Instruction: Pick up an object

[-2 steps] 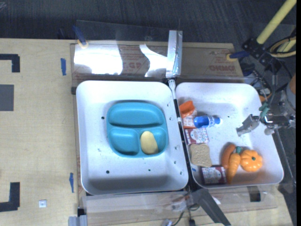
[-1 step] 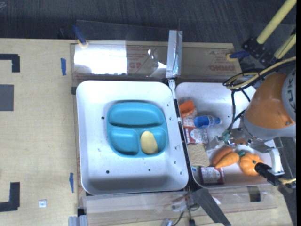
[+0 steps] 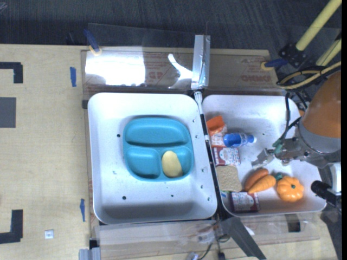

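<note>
My gripper [image 3: 267,154] hangs over the right bin [image 3: 255,103], just above and slightly right of an orange carrot [image 3: 259,181]. It looks open, with nothing between its fingers. Beside the carrot lies a small orange pumpkin [image 3: 289,189]. Further left in this bin are a blue bottle [image 3: 236,140], an orange carton [image 3: 215,124], a red-and-white packet [image 3: 226,156], a tan cracker-like slab [image 3: 229,178] and a can [image 3: 244,201] on its side. The grey arm with its orange band [image 3: 327,112] comes in from the right.
The left bin [image 3: 108,145] holds a blue divided plate [image 3: 154,134] with a yellow oval fruit [image 3: 172,163] in its lower right compartment. A metal divider [image 3: 200,64] stands behind the bins. Cables [image 3: 303,75] and a yellow pole [image 3: 320,18] are at the upper right.
</note>
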`<act>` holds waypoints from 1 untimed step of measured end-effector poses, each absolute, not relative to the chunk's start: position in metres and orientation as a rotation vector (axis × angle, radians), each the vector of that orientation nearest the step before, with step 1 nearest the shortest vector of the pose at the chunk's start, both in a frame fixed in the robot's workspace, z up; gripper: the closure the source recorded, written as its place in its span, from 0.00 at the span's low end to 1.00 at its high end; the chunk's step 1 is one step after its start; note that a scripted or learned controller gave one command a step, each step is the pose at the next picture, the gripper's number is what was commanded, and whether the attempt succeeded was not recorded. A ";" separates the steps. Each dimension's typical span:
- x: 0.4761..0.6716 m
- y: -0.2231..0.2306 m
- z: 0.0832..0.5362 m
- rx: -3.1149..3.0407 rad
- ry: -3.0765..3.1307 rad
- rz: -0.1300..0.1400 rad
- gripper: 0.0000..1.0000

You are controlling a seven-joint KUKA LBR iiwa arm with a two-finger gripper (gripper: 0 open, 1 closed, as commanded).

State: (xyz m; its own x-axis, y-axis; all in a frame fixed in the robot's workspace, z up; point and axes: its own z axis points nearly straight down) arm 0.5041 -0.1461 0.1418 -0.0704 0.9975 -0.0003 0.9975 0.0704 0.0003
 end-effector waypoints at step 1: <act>0.483 -0.132 0.086 2.066 2.360 0.006 0.00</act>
State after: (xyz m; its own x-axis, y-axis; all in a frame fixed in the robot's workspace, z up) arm 0.4831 -0.1318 0.0862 -0.1323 0.9912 -0.0013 0.9912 0.1323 0.0061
